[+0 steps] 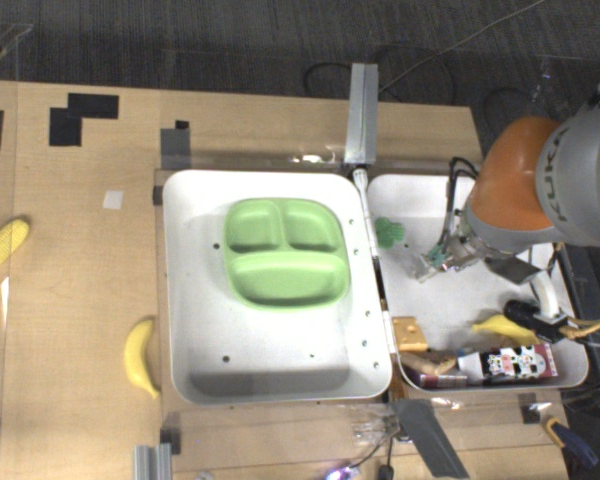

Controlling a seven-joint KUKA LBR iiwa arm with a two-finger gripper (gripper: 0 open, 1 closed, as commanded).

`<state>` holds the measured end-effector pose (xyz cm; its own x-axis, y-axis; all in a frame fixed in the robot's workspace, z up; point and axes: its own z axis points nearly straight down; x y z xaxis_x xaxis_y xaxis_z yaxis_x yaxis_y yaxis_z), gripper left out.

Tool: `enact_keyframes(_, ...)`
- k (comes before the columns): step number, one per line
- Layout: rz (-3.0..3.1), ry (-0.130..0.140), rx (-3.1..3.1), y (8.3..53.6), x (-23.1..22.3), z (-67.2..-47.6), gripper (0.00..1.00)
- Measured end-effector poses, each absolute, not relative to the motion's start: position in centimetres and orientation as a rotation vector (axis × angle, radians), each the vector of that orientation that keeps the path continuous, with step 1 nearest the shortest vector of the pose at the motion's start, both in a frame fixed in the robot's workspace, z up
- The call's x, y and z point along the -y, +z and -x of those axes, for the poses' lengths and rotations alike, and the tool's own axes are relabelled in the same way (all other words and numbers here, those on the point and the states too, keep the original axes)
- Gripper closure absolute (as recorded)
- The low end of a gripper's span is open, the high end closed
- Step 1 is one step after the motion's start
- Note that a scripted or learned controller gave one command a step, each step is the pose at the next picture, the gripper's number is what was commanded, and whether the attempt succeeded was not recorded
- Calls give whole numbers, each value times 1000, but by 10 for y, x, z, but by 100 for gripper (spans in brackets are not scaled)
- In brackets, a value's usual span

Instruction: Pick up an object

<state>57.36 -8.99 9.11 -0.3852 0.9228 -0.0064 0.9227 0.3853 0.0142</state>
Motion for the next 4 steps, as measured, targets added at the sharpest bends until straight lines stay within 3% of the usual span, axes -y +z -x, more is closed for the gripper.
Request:
enact_keyframes(1,-1504,5,-2752,169,95,-545,100)
enact_keyframes(2,-1811,11,-2556,92,103,-524,100)
enact_keyframes(3,-1810,9,-2551,93,105,-524,0)
enact_keyframes(4,-1905,12,-2481,90,126,-595,0)
